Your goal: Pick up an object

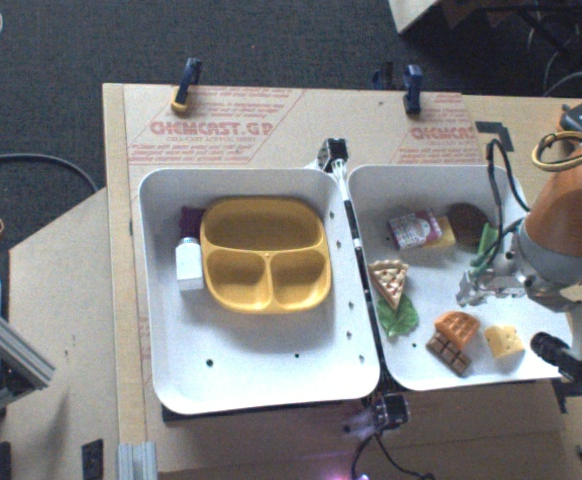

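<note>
Grey gripper (478, 290) above waffle (456, 327)

Dim, bluish, grainy, soft focus; mild glare on white bins (161, 268) left of gripper (476, 290).

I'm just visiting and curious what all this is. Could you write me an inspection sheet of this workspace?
Surface: bench bearing the left bin and right bin, side by side.
Job's things: right bin holds a pizza slice, green leaf, waffle, chocolate bar, cheese wedge, pink packet and a brown round piece.
Clutter: left bin holds a yellow divided tray and a white bottle.
Grippers: gripper low over the right bin, above the waffle; holding nothing that I can see.
Cables: black cable by the arm.
Surroundings: dark floor; two clamps on the bench's far edge.
</note>
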`<state>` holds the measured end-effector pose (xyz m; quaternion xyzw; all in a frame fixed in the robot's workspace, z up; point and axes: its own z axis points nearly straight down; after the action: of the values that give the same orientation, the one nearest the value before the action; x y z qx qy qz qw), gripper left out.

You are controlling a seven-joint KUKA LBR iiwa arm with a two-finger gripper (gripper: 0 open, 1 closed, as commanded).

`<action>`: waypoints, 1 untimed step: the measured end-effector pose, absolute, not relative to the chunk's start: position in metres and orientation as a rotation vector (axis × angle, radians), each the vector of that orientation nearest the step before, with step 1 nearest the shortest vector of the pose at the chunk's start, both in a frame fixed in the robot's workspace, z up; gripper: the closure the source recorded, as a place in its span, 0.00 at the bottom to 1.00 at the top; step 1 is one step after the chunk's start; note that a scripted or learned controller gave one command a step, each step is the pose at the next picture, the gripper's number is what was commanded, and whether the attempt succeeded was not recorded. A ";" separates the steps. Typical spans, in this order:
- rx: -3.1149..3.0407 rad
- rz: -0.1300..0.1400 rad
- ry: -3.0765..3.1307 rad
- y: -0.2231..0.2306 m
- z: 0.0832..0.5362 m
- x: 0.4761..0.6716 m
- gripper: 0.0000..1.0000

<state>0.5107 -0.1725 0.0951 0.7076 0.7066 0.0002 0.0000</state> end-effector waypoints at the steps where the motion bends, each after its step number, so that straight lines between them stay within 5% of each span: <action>1: 2.214 0.004 2.219 -0.171 0.146 0.522 1.00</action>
<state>0.5224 -0.1714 0.1464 0.7064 0.7078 0.0014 0.0036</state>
